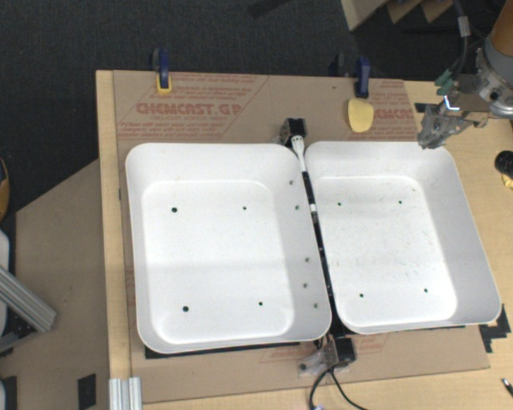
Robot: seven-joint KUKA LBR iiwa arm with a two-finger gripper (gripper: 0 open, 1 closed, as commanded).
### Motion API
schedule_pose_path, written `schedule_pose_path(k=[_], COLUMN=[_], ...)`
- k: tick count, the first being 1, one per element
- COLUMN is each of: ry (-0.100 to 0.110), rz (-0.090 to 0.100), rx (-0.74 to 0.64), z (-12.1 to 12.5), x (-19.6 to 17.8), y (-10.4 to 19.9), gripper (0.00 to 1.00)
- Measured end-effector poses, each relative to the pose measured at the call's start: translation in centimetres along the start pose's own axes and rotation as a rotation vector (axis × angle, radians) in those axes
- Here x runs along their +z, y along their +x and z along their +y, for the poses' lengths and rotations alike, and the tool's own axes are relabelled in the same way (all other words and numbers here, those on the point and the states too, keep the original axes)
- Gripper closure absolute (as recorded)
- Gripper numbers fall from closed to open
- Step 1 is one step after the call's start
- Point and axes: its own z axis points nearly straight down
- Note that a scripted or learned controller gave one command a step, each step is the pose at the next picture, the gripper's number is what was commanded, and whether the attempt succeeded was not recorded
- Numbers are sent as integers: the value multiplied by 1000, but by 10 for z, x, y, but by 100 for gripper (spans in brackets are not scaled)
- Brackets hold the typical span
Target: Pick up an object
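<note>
A small pale yellow rounded object (360,114) lies on the brown board just behind the right bin's (462,229) far rim, below a blue clamp. My gripper (433,135) hangs at the far right corner of that bin, over its rim, well to the right of the yellow object and apart from it. Nothing shows in the gripper. The grey wrist and orange-banded arm rise toward the upper right corner.
The left bin (137,229) lies beside the right one, with a black bracket and strip (296,131) along the seam between them. Blue clamps (162,62) (362,73) pin the board's far edge. A metal rail (17,293) lies at the left.
</note>
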Motion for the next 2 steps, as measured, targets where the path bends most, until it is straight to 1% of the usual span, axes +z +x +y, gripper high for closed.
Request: schedule_pose_path(k=[1,2], ry=[-4,16], rz=[-2,9], rx=[1,-10], z=[1,55], x=[-66,34], y=[-67,-22], gripper=[100,100])
